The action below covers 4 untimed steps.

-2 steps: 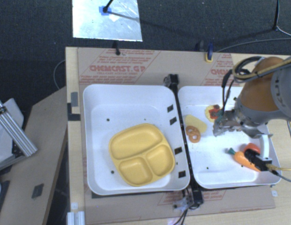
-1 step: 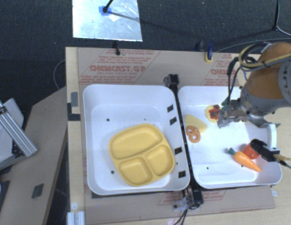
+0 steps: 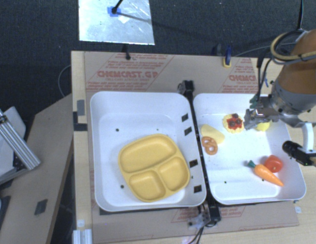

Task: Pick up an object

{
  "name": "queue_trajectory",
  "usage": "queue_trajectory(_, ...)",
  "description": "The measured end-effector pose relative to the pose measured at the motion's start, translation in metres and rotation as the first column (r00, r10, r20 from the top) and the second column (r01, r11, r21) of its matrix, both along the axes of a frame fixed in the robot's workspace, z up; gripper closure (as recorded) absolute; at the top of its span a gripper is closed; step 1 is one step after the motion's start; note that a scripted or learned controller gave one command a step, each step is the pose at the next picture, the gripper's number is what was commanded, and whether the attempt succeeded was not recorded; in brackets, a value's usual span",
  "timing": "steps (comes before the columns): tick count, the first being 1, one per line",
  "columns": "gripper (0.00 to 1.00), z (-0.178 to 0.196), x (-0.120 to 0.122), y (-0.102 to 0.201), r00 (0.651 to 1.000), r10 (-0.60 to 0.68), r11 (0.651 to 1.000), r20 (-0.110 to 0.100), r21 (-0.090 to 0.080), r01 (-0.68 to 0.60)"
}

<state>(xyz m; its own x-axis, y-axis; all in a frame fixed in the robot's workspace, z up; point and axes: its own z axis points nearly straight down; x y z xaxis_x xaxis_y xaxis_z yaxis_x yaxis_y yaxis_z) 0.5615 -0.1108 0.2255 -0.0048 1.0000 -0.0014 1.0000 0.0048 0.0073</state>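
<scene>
Two shallow white bins sit side by side on the worktop [image 3: 147,67], which is covered by a sheet of brown cardboard with red print. At the far left edge of the frame a piece of metal framing [image 3: 15,141] stands beside the worktop. In the upper left, a shiny square plate [image 3: 116,15] lies on the dark floor behind the worktop.

The left bin [image 3: 104,111] holds a yellow tray [image 3: 153,166] with three compartments, lying flat and turned a little, in the lower middle of that bin.

The right bin [image 3: 295,187] holds the loose things. Near its left wall lies a pale yellow slice [image 3: 213,132], and a small orange pretzel [image 3: 209,145] rests against the slice's lower left edge. Further right, in the upper part of the bin, is a round yellow piece with red topping [image 3: 233,122], like a toy pizza. Just beside it on the right hangs the gripper [image 3: 257,117], low over the bin floor; whether its fingers are open or closed cannot be told from this angle. A small yellow object [image 3: 263,126] shows right under the gripper's right side. In the lower right of the bin lies a carrot [image 3: 267,174] with a green top, and a red tomato [image 3: 273,162] touches it from above.

The grey arm with its orange band [image 3: 300,75] comes in from the upper right of the frame.
</scene>
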Motion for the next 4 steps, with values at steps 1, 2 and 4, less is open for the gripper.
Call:
queue_trajectory(1, 1.00, 0.001, 0.012, 0.049, 1.000, 0.006, 1.000, -0.004, 0.003, -0.006)
queue_trajectory(2, 1.00, 0.009, 0.019, 0.106, 1.000, 0.006, 1.000, -0.005, 0.003, -0.006)
queue_trajectory(4, 1.00, 0.022, 0.012, 0.214, 1.000, 0.006, 1.000, -0.006, 0.004, -0.006)
